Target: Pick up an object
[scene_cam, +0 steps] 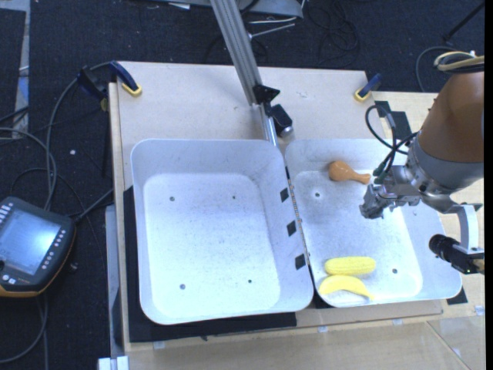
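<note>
I can't tell how the gripper [373, 206] is set; it's a dark blur over the right bin [400, 241]. The chicken drumstick [344, 173] lies just beside it near the far edge; corn [350, 266] and banana [344, 286] lie at the near edge.

My table [200, 102] is pale wood and carries two shallow white bins side by side: the left bin [208, 230] toward its left edge, the right bin [362, 237] toward its right edge, touching along the middle. Yellow clamps [132, 89] grip both far corners.
</note>
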`<state>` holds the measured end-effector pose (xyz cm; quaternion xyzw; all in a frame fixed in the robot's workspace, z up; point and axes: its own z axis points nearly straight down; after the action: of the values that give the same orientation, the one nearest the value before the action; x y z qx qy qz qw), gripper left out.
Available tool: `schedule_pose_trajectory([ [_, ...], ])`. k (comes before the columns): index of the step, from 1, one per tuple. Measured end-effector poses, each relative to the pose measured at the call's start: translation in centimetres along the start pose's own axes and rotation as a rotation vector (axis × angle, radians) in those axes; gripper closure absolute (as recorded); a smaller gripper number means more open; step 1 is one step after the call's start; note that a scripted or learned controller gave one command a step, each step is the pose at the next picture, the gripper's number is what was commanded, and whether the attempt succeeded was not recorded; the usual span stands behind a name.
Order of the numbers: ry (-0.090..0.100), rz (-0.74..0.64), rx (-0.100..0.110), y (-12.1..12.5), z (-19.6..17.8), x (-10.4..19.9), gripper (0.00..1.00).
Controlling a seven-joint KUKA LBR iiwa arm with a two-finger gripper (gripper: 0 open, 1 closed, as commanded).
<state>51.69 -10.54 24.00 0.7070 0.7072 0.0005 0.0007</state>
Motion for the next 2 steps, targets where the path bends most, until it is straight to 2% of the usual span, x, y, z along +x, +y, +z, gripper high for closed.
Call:
schedule_pose_trajectory([
  [2,0.001,-0.004,0.003,2.5,2.1,10.0,1.00],
])
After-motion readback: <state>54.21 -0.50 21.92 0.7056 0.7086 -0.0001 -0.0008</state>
